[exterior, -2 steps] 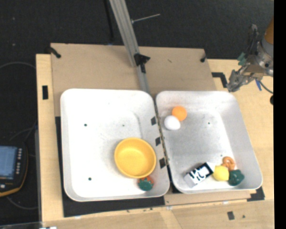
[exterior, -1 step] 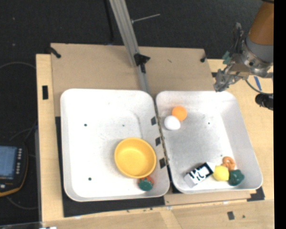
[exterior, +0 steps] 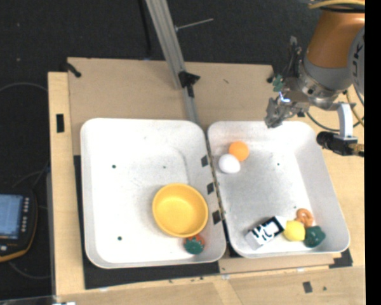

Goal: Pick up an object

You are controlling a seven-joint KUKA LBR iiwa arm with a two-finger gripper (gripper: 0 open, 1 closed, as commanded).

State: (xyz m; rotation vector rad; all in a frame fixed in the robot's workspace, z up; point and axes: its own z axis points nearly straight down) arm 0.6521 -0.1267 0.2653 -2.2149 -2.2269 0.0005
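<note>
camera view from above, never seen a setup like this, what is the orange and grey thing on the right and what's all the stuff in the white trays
The orange and grey thing is a robot arm, reaching in from the right. At its tip is a small two-finger gripper, hanging over the far rim of the right bin. Nothing is visible between its fingers.

One fixed camera looks down at a slant on a bench with two shallow white bins side by side.

The left bin holds a yellow bowl and a small green and red object just in front of it.

The right bin holds an orange ball touching a white ball, plus a black and white block, a yellow piece, an orange piece and a dark green piece clustered at its near corner.
</note>
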